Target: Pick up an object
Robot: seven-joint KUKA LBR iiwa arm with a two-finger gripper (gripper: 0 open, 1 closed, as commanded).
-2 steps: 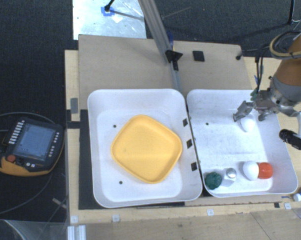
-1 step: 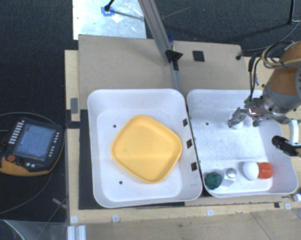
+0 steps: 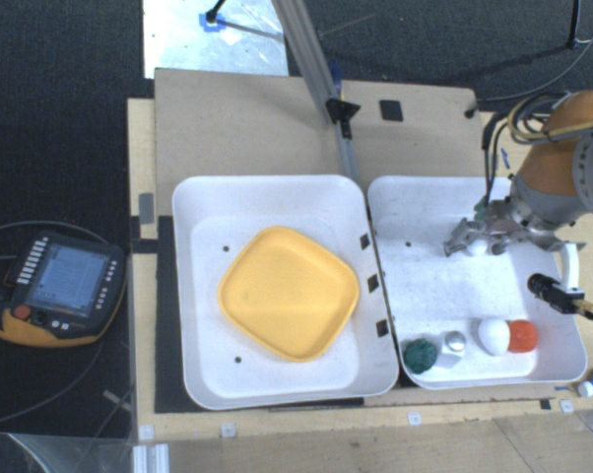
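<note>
Search step: pincer (image 3: 471,245) hangs over the right bin (image 3: 425,294), upper part; can't tell if released or clenched. 4 small objects (image 3: 471,341) sit along that bin's front wall, so next it must shift forward and descend.

This is a robot test lab, not a home or a shop. The plain board bench (image 3: 277,126) sits on dark carpet and bears two shallow white bins, the left bin (image 3: 193,363) and the right bin (image 3: 415,205), side by side. To the left of the bench, on the carpet, lies a handheld control pad (image 3: 58,289) with a screen and buttons (its cable loops away across the floor). Beyond the bench's far edge a metal pole (image 3: 306,37) slants up from a clamp. Black cables (image 3: 533,57) trail over the carpet past the bench's right far corner, and the grey and orange arm (image 3: 562,161) reaches over the right bin.
</note>
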